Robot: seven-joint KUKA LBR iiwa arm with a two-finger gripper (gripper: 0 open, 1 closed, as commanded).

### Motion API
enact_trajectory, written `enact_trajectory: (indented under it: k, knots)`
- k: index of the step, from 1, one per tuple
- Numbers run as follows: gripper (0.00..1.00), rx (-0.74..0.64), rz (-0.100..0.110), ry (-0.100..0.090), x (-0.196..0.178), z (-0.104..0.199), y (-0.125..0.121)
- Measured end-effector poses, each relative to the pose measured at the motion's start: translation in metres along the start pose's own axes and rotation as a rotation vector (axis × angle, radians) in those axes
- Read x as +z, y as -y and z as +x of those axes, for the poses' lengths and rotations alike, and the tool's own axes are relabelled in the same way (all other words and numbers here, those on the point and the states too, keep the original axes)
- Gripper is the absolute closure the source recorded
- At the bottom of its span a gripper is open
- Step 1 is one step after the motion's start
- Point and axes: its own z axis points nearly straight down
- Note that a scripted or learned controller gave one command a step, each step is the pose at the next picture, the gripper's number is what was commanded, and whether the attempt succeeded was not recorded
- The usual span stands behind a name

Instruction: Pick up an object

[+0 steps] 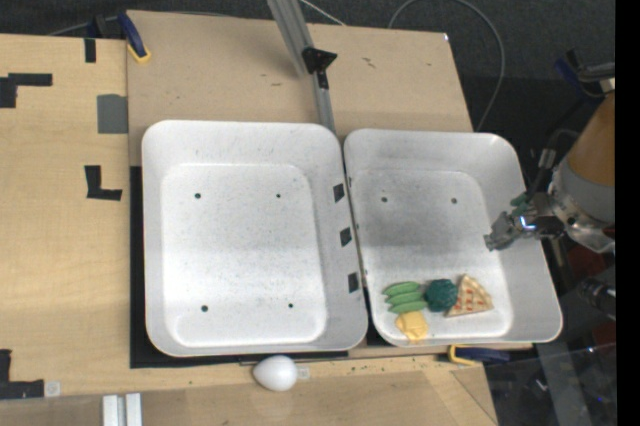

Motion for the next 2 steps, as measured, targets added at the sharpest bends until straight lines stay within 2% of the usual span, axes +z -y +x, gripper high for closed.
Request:
enact_trajectory:
  k: [1, 2]
  knots:
    - [1.0, -0.001, 0.0, 0.0, -0.045, -0.006, -0.005]
    - [1.0, -0.006, 0.003, -0.003, -0.054, 0.046, -0.013]
